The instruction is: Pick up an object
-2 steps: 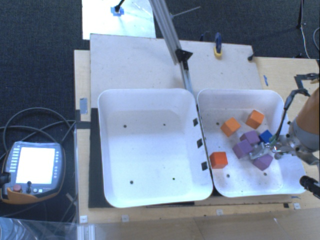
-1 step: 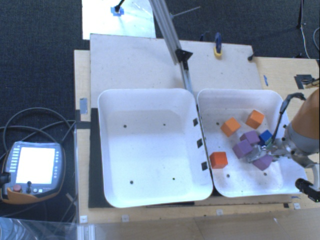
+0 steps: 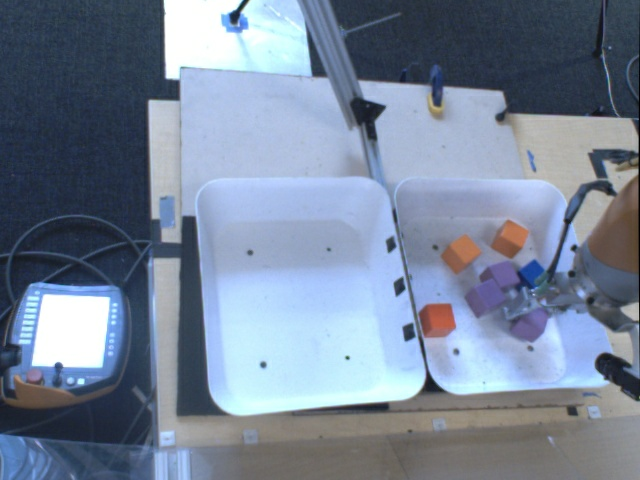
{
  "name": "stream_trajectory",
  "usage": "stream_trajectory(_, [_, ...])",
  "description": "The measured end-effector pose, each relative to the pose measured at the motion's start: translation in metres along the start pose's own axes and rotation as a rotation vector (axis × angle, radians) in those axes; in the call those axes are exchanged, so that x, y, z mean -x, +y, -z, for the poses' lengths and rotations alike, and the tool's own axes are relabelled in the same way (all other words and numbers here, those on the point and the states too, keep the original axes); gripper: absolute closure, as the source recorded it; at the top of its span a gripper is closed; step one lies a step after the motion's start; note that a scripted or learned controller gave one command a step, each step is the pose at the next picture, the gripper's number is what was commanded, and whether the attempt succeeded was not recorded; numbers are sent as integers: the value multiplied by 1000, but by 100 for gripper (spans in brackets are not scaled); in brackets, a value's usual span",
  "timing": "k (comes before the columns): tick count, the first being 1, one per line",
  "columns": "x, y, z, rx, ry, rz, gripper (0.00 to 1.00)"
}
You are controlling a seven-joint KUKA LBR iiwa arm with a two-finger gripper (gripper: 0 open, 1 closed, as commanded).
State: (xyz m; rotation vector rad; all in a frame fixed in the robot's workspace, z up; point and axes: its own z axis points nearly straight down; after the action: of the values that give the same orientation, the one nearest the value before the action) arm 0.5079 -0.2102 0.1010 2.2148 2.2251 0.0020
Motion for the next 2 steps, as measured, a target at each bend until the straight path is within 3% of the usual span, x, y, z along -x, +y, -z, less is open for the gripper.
stream_trajectory(2, [-2, 10, 106, 4, -2, 1, 100])
